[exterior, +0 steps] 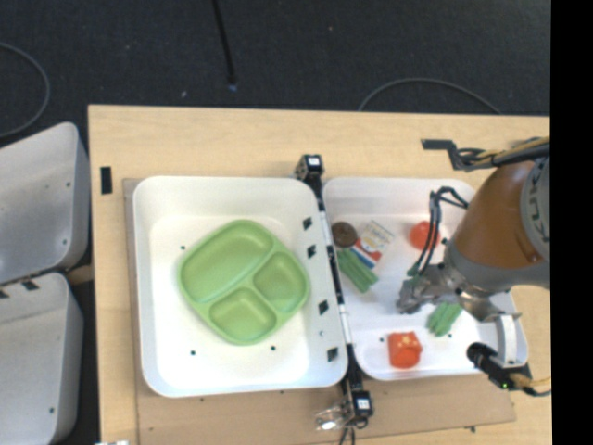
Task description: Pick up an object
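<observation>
A small green object [445, 318] is seen lying in the right bin [389, 193], right of centre in the frame, and it is judged the likeliest target, since it lies just beside the gripper [415, 297], to the gripper's lower right and partly under the wrist. A red block [404, 349] is found a little lower, near the bin's bottom wall, apart from the gripper. Nothing is seen held, and whether the gripper is released or clenched cannot be told from this slanted view. The step in hand is taken to be the approach, with the gripper low over the bin floor and no grasp yet made; for the next move, the gripper would need to be centred over one object before any closing and lifting. Further out, an orange-red object [422, 235], a printed packet [373, 239], a brown disc [344, 235] and a longer green piece [355, 270] are spread across the upper left of this bin. In the left bin [157, 350] a green divided plate [243, 281] is laid, and both bins are carried by the pale wooden surface [111, 137].
</observation>
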`<action>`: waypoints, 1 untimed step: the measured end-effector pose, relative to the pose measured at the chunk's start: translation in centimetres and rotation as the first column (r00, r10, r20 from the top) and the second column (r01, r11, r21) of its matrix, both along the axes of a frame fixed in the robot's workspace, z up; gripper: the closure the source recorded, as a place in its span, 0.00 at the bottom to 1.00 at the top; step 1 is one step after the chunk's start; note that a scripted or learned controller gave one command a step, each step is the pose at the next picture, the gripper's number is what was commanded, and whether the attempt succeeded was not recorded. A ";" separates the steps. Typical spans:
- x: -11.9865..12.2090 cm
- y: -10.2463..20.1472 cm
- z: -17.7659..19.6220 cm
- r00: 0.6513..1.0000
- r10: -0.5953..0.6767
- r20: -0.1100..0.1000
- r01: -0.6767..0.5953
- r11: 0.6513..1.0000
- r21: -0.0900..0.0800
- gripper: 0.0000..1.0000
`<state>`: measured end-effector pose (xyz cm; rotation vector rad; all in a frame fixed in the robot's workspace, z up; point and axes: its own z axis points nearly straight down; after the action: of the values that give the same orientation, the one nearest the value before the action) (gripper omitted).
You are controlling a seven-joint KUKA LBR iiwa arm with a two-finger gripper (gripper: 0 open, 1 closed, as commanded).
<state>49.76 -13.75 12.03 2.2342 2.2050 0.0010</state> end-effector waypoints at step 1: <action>0.9 0.2 6.0 1.000 0.016 0.005 -0.016 1.000 -0.001 1.00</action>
<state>50.66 -13.56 18.07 2.2141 2.2194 0.0054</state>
